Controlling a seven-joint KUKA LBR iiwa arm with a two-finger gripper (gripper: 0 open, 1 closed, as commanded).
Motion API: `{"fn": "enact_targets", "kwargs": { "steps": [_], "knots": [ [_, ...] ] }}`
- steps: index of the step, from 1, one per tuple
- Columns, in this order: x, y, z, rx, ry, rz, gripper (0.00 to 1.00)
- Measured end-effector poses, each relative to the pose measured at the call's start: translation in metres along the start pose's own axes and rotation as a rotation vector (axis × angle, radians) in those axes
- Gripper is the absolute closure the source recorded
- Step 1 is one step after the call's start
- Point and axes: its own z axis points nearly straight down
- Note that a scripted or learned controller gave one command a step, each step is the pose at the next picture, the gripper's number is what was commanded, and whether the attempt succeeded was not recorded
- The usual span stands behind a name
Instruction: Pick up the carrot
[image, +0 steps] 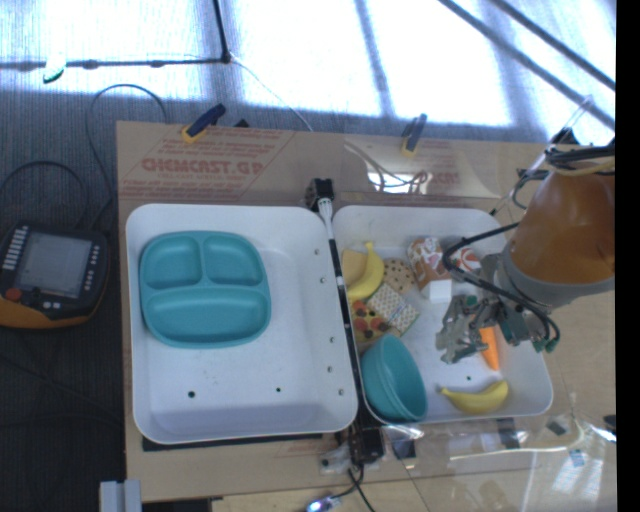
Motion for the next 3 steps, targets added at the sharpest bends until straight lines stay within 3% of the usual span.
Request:
{"fn": "enact_targets", "kwargs": {
  "steps": [1, 2, 3],
  "knots": [
    [0.002, -0.001, 0.002, -0.001, 0.004, 0.003, 0.00],
    [-0.024, -0.070, 0.071, 0.000, -0.006, -0.092, 0.00],
    [-0.028, -0.071, 0.060, 0.006, -0.014, -0.092, 1.00]
  ]
}}
